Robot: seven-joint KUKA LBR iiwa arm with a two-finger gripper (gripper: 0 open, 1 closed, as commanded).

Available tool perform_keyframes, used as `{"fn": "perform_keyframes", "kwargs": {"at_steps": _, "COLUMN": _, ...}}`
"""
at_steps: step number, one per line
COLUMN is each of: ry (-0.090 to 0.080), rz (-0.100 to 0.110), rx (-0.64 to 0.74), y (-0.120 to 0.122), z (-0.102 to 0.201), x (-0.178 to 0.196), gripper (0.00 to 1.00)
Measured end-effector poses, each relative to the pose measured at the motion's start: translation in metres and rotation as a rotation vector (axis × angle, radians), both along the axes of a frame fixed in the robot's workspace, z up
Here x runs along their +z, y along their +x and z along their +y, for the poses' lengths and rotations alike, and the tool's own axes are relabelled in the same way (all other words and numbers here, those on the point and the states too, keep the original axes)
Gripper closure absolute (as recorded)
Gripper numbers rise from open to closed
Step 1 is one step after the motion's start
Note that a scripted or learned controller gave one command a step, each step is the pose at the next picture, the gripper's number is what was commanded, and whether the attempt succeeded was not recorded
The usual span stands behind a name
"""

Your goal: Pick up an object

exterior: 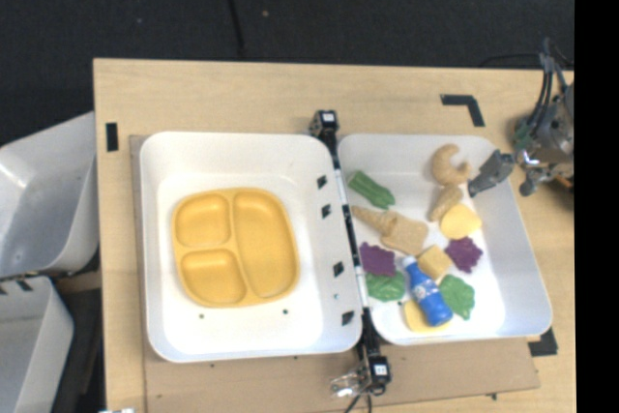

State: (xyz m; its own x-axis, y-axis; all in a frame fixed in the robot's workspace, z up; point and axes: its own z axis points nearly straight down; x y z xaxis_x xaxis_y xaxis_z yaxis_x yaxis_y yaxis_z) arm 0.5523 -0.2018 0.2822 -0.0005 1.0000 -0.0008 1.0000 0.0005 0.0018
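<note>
— Where is your claw [490, 171] sitting?

— You see it at the right bin's [527, 290] upper right part, reaching in from the right edge. One dark finger points down and left over the white floor. You can't tell whether it is apart or together; nothing shows clamped in it.

— And what lies closest to it?

— Your nearest piece is the tan curled piece [447, 163], just to the claw's left, near the bin's top wall. Just below the fingertip you have a tan stick [445, 202] and a yellow lump [460, 221], close but apart from the claw.

— The rest?

— Farther down and left you find a green pod [370, 190], a tan cone [392, 226], two purple pieces [377, 259], a blue bottle [427, 292] and green pieces [457, 295], heaped together. The left bin [155, 305] carries a yellow divided plate [234, 246], well away from your claw.
</note>
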Motion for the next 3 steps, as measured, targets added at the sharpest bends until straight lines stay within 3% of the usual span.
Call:
{"fn": "perform_keyframes", "kwargs": {"at_steps": 1, "ry": -0.002, "rz": -0.003, "rx": 0.003, "y": 0.001, "z": -0.001, "x": 0.011, "gripper": 1.0}}
{"fn": "perform_keyframes", "kwargs": {"at_steps": 2, "ry": 0.005, "rz": 0.014, "rx": 0.003, "y": 0.031, "z": 0.044, "x": -0.165, "gripper": 1.0}}
{"fn": "perform_keyframes", "kwargs": {"at_steps": 3, "ry": -0.006, "rz": -0.016, "rx": 0.001, "y": -0.021, "z": 0.102, "x": -0.176, "gripper": 1.0}}
